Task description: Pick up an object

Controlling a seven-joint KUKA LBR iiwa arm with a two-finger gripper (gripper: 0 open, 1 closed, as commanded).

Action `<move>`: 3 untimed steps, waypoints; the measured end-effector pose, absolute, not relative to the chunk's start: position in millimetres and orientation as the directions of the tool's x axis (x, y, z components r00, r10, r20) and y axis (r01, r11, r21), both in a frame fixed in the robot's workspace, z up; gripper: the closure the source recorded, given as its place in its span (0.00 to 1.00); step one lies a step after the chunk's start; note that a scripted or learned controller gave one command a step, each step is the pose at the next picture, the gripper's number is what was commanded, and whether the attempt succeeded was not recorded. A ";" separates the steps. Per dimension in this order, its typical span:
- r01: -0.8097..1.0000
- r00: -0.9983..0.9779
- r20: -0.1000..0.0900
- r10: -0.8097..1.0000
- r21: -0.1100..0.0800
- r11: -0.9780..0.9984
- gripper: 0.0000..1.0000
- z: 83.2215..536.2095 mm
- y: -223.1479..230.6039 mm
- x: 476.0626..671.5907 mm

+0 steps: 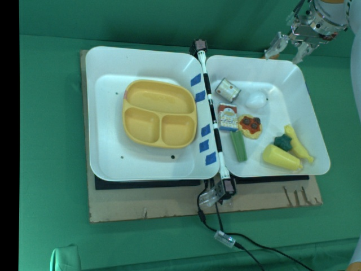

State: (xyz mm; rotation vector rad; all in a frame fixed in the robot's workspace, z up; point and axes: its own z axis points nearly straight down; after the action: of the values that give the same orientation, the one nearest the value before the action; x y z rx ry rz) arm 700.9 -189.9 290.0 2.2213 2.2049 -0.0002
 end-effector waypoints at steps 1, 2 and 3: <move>1.000 0.005 -0.006 1.000 0.015 -0.005 0.00 193.0 -138.7 640.7; 1.000 0.007 -0.008 1.000 0.020 -0.007 0.00 187.9 -106.3 590.8; 1.000 0.005 -0.007 1.000 0.017 -0.005 0.00 186.8 -120.2 649.9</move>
State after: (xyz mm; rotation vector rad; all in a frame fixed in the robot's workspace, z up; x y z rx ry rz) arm 649.9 -120.2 186.8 2.2150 2.2045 0.0111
